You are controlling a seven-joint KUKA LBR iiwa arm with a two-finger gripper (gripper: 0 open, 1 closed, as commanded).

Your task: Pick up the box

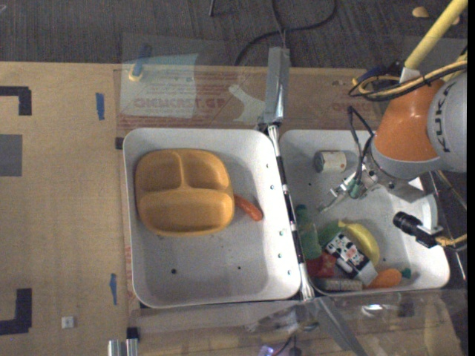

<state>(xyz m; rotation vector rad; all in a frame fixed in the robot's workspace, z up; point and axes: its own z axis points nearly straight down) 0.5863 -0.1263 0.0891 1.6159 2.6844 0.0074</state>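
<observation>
Soft even overhead light, slight blur, faint shadows.

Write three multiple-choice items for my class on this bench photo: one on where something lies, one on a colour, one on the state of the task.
1. Where does the divided plate lie?
A. Left bin
B. Right bin
C. On the cardboard

2. What colour is the divided plate?
A. Blue
B. Yellow-orange
C. White

3. How does the box stand?
A. Lifted above the bins
B. Lying in the right bin among other items
C. Resting on the plate

Answers: 1 A, the divided plate sits inside the left bin. 2 B, its surface is yellow-orange. 3 B, the box lies in the right bin beside the banana, apart from the gripper.
</observation>
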